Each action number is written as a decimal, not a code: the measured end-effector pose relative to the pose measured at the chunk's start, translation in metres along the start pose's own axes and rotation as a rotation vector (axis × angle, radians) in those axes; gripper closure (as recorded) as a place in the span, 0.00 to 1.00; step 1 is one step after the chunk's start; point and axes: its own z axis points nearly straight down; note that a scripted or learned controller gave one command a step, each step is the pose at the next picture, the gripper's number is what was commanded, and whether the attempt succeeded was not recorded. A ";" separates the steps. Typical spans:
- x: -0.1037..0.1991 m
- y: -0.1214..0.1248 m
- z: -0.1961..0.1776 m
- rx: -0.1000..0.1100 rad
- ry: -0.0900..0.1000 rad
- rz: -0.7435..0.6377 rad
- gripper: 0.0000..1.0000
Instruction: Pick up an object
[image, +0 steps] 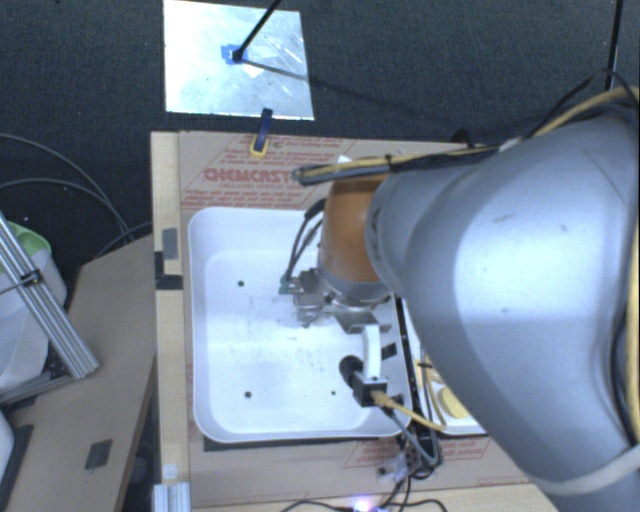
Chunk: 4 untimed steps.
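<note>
My gripper hangs low over the left white bin, near the middle of its right half, under the orange wrist band. The wrist and its cables cover the gripper's tip from above. A black and white fitting with a cable sits just in front of it, by the bin's right wall. The bare part of the bin floor bears only faint scuffs and a few small dark dots. A yellow and white thing peeks out of the right bin under the arm.
The big grey arm covers nearly all of the right bin. Both bins rest on a cardboard sheet. A shiny foil sheet lies behind it, and an aluminium frame stands at the left.
</note>
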 end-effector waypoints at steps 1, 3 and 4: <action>-0.035 0.033 0.017 0.005 -0.002 0.005 1.00; -0.015 0.115 -0.369 -0.007 0.003 -0.005 1.00; 0.030 0.113 -0.268 0.015 0.000 -0.004 1.00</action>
